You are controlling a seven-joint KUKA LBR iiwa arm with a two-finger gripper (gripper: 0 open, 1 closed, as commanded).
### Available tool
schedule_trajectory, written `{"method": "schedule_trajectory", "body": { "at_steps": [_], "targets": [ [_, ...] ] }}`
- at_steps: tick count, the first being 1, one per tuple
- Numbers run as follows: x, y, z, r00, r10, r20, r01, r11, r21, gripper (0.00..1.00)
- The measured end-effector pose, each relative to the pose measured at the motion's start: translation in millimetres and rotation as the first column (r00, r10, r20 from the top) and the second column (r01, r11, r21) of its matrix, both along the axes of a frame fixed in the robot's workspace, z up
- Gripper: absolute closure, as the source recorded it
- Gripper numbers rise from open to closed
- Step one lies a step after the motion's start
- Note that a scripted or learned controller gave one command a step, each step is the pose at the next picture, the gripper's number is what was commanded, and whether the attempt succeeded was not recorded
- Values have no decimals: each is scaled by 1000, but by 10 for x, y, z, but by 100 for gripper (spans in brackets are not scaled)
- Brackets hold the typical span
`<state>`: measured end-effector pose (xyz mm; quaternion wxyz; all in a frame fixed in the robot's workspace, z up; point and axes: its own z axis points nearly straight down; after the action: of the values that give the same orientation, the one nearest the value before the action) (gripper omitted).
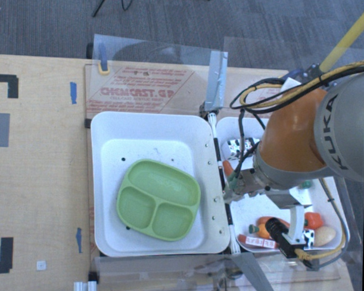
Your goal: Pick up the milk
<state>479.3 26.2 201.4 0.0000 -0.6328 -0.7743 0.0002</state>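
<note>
Milk [237, 147]: one white carton with black cow patches, in the right bin [338, 208], at its far left corner, close by the wall shared with the left bin. Only partly seen; black cables loop over it and the arm's orange band [289, 137] overhangs its right side.

Gripper [236, 185]: low over the right bin's left side, just nearer than the milk and beside the dividing wall. Seen from above under the wrist; cannot tell if it is open or closed, and nothing can be seen in its hold.

Count, right bin: one small red-orange piece [228, 167] between milk and gripper, against the left wall. Along the near edge: one orange piece [262, 225], one flat red-and-white packet [255, 241], one red piece [314, 220], one pale egg-shaped thing [325, 236], and one more black-and-white patched piece [310, 238], too small to identify. One small green bit [304, 184] toward the right wall. The arm hides the middle of this bin.

Count, left bin [103, 169]: one green plate [158, 199] with three compartments, lying flat at the centre.

Surface: pale wood bench [37, 184] with two blue tape strips [72, 93] and black tape marks [6, 86] at its left edge. One brown board with red lettering [139, 90] sits behind the left bin. Grey carpet [49, 18] lies beyond the bench's far edge.
</note>
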Motion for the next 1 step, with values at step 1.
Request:
{"method": "schedule_trajectory", "body": {
  "at_steps": [1],
  "targets": [
    [-2, 690, -79, 998, 62, 0, -62, 998, 0, 100]
  ]
}}
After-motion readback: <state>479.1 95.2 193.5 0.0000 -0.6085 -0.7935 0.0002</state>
